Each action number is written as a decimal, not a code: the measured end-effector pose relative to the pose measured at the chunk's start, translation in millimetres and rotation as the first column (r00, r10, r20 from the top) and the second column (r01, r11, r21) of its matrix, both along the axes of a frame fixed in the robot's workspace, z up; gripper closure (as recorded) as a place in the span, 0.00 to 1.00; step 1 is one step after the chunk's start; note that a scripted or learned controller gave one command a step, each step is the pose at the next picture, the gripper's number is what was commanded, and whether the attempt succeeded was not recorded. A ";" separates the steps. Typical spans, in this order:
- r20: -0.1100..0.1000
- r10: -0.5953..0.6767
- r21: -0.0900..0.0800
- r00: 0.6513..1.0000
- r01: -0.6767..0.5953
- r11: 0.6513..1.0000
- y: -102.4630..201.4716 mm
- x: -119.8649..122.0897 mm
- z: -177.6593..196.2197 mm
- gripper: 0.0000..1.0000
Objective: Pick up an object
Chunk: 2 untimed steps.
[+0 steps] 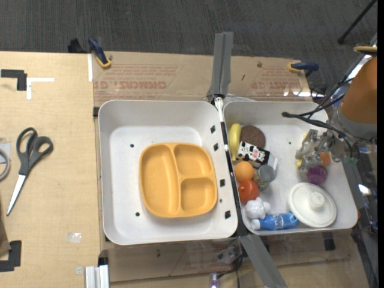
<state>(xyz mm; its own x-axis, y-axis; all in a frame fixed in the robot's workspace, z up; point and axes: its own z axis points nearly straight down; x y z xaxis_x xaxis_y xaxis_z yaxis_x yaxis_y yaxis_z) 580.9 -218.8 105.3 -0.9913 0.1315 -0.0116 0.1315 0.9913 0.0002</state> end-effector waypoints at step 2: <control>-0.009 -0.322 0.001 0.947 0.322 0.947 56.8 40.9 103.4 1.00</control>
<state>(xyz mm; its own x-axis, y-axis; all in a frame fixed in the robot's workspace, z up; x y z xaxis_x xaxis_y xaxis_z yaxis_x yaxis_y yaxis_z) 621.8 -162.1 208.7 -0.8962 0.4435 -0.0029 0.4435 0.8963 -0.0001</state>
